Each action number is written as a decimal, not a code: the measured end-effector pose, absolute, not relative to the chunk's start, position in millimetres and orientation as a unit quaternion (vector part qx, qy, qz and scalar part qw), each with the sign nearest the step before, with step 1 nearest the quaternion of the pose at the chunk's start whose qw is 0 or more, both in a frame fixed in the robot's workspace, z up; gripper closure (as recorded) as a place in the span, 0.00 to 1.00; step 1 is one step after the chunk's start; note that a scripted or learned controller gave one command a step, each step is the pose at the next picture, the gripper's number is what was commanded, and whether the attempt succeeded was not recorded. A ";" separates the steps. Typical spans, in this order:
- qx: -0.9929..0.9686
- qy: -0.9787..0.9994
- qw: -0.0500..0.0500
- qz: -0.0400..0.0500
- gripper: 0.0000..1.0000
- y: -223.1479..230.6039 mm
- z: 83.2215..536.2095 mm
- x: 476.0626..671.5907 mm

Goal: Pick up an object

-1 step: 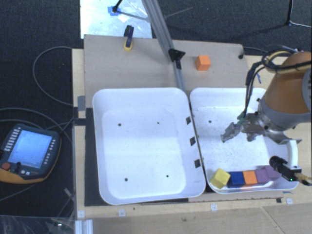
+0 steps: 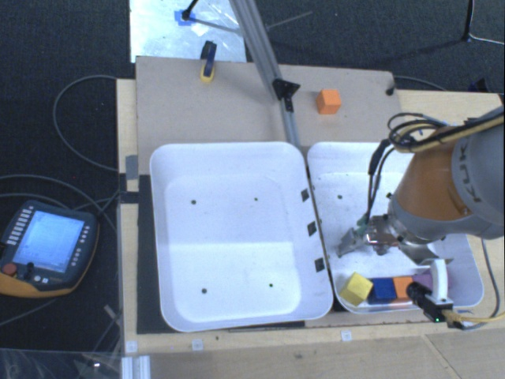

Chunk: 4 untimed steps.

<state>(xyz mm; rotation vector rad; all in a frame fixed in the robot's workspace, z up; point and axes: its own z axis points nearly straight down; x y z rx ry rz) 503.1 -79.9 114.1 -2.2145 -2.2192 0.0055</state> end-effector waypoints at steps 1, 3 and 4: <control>-0.703 -0.712 -0.002 -0.005 0.00 -2.3 219.5 501.1; -0.709 -0.705 -0.002 0.001 0.00 -139.1 260.6 504.9; -0.708 -0.706 -0.004 0.000 0.00 -186.1 287.2 486.4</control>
